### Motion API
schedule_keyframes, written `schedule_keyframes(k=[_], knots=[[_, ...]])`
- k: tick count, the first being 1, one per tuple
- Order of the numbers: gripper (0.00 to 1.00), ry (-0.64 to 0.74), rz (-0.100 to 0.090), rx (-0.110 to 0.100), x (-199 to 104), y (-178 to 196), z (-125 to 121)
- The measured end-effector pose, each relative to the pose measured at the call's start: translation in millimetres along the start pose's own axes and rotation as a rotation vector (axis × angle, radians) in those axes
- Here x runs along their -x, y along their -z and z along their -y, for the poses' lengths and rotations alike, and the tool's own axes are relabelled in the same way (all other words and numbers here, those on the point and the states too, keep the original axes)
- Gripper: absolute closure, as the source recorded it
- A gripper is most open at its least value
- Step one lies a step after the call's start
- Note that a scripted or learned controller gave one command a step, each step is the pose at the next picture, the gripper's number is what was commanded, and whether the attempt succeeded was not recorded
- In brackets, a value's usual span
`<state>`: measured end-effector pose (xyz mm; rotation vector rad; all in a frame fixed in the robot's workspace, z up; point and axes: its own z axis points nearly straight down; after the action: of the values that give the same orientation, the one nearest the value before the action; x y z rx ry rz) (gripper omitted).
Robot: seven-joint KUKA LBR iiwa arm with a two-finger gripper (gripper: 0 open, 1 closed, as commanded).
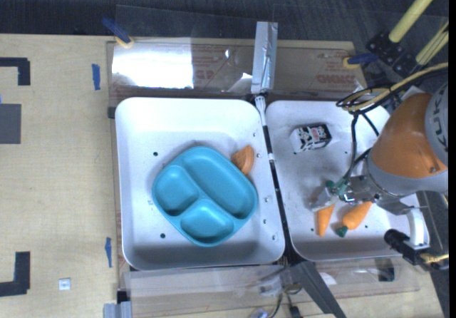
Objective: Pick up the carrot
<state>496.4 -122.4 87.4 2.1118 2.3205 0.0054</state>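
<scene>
Grey arm (pixel 413 160) should lower its gripper (pixel 350 194), whose opening I cannot tell, centred over carrot (pixel 354 214).

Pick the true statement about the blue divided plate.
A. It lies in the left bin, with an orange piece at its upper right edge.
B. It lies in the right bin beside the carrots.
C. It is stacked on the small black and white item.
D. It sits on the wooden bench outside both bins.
A. The blue divided plate lies in the left bin, and an orange piece sits by its upper right edge near the divider.
</scene>
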Motion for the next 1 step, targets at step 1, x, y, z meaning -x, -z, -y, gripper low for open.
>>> schedule_keyframes(k=[1], knots=[[1.00, -0.001, 0.002, 0.006, 0.1, 11.1, -2.0]])
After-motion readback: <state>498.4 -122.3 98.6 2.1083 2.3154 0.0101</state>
